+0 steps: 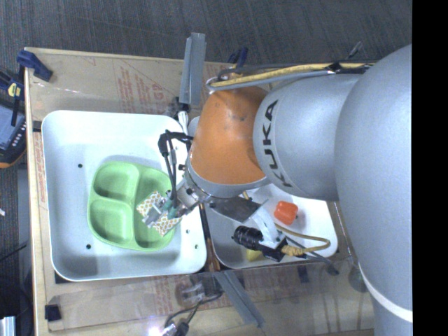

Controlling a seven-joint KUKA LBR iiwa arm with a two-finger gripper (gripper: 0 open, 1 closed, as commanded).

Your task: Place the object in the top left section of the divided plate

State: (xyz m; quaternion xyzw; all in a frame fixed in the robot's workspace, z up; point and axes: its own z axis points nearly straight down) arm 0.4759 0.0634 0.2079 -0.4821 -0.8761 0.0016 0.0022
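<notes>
A green divided plate (115, 187) lies in the left white bin (63, 152). My gripper (166, 208) reaches in from the right and hangs over the plate's right-hand section. It is shut on a small object with a green and white diamond pattern (152, 206), which sticks out on both sides of the fingertips. The object sits low over the right section, close to the plate's right rim. I cannot tell if it touches the plate. Both left-hand sections of the plate are bare.
The right bin (323, 240) is mostly covered by the arm. An orange block (285, 211) and a small yellow thing (253, 255) lie in it. Bare white floor surrounds the plate in the left bin.
</notes>
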